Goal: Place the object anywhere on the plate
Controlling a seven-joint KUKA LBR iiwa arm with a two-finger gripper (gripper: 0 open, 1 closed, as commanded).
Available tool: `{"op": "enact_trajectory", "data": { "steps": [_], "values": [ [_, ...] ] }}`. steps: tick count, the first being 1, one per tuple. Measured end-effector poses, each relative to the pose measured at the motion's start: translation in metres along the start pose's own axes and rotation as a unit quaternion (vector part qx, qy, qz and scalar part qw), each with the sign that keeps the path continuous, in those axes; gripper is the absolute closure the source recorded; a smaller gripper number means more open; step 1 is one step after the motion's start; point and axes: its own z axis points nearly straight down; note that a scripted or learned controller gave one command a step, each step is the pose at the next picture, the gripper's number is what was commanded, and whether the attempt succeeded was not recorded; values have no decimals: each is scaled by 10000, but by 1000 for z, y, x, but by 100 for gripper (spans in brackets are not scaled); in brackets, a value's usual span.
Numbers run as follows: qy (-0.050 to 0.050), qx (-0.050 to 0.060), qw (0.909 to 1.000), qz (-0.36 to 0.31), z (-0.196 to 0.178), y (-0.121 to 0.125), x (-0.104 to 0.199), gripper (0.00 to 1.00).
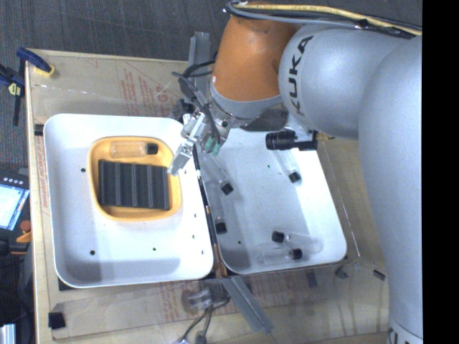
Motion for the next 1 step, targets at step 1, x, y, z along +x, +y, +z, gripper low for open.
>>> {"op": "enact_trajectory", "data": {
  "steps": [1],
  "values": [
    [13, 5, 9996, 289, 33, -35, -39, 0]
  ]
}}
